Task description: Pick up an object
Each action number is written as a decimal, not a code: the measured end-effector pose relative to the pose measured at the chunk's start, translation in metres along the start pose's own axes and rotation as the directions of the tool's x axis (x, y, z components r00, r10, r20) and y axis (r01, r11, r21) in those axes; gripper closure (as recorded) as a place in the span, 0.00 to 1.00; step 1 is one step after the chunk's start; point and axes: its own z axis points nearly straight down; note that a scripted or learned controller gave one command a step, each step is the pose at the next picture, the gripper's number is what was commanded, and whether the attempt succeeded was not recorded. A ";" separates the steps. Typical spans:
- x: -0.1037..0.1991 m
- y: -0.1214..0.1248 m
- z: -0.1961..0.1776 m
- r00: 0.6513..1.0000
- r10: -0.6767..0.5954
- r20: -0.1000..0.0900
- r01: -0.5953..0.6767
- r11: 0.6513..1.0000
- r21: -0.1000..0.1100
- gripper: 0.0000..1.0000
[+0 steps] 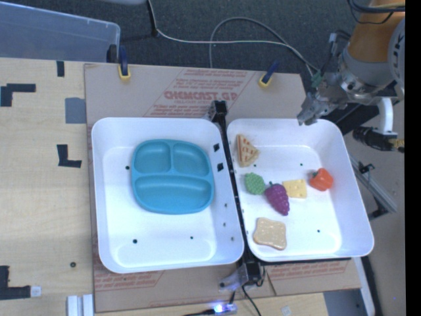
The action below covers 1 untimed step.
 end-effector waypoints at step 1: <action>0.047 -0.013 -0.004 1.000 -0.004 -0.001 0.004 1.000 0.004 1.00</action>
